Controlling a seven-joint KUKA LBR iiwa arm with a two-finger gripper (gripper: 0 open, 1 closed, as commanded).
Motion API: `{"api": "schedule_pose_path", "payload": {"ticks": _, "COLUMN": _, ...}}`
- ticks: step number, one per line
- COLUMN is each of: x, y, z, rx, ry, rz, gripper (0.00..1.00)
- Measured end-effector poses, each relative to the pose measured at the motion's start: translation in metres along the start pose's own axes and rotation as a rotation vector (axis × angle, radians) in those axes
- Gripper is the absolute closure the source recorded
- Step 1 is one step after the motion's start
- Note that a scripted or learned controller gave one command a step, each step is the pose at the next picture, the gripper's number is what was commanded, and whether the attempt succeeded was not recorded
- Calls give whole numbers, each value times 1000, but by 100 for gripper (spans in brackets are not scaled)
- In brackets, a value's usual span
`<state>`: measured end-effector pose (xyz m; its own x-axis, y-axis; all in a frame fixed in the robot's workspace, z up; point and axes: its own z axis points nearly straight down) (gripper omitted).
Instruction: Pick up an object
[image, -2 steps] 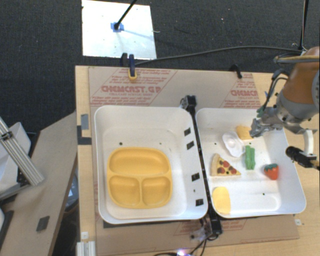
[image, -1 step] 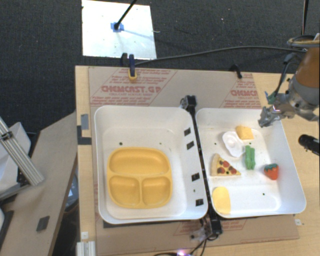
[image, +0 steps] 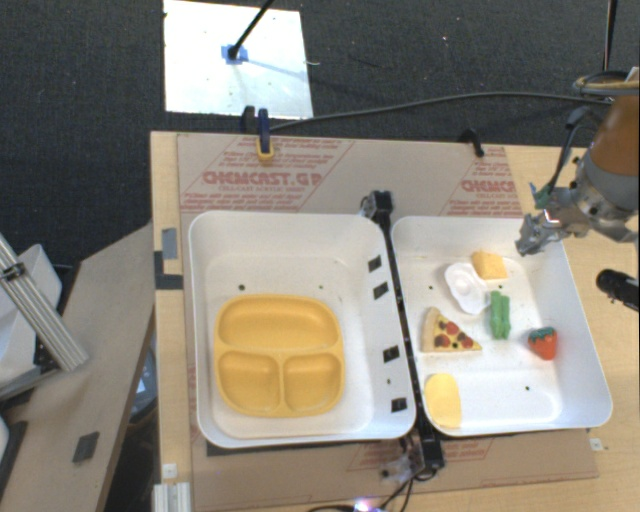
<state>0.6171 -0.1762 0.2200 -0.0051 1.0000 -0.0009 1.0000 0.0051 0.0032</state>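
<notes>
The gripper (image: 530, 240) hangs above the far right corner of the right bin (image: 580, 400), and holds nothing between its tips. This looks like the approach step: the nearest object, an orange-yellow block (image: 489, 265), lies in the bin just beside the gripper, touching a white piece (image: 463, 285). The next move calls for a descent over the block.

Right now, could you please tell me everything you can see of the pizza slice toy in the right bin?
The pizza slice toy is a small plastic-looking wedge with a tan crust edge, yellow cheese top and red round toppings. It lies flat on the right bin's floor, near the divider, tip pointing up-left. The white object sits just above it and the green piece to its right; whether either touches it is unclear.
</notes>
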Motion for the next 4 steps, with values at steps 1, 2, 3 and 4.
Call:
{"api": "schedule_pose_path", "payload": {"ticks": 1, "x": 51, "y": 20, "z": 0, "rx": -1, "ry": 1, "rz": -3, "gripper": 100}}
{"api": "schedule_pose_path", "payload": {"ticks": 2, "x": 105, "y": 37, "z": -1, "rx": 0, "ry": 1, "rz": -3, "gripper": 100}}
{"api": "schedule_pose_path", "payload": {"ticks": 3, "x": 166, "y": 42, "z": -11, "rx": 0, "ry": 3, "rz": -6, "gripper": 100}}
{"api": "schedule_pose_path", "payload": {"ticks": 4, "x": 216, "y": 43, "z": -18, "rx": 1, "ry": 2, "rz": -4, "gripper": 100}}
